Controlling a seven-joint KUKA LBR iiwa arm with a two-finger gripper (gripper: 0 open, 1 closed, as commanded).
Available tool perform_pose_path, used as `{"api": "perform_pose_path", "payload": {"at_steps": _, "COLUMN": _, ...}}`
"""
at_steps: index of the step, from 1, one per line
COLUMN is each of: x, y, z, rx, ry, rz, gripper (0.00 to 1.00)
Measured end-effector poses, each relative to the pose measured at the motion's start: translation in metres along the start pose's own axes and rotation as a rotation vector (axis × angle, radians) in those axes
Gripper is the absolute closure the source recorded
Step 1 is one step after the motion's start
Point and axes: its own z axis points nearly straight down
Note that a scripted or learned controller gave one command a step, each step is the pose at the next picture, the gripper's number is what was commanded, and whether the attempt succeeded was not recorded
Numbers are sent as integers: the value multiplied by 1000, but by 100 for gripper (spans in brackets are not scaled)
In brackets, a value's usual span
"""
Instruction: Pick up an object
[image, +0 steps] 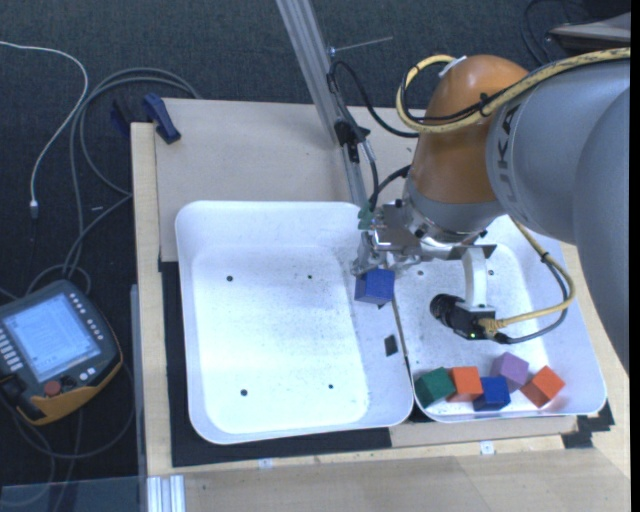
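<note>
Nearest you, the right bin (585, 385) holds matte blocks along its near wall: green (435, 384), orange (467, 381), blue (492, 393), purple (514, 368), orange (546, 384). Farther back, over the seam beside the speckled left bin (270, 320), your gripper (378, 262) pinches a blue cube (375, 288).

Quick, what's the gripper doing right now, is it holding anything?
Gripper: closed on the blue cube, held over the ridge where the two white bins meet.
</note>
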Motion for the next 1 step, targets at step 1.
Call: {"api": "perform_pose_path", "payload": {"at_steps": 1, "x": 12, "y": -54, "z": 25, "rx": 13, "ry": 1, "rz": 3, "gripper": 100}}
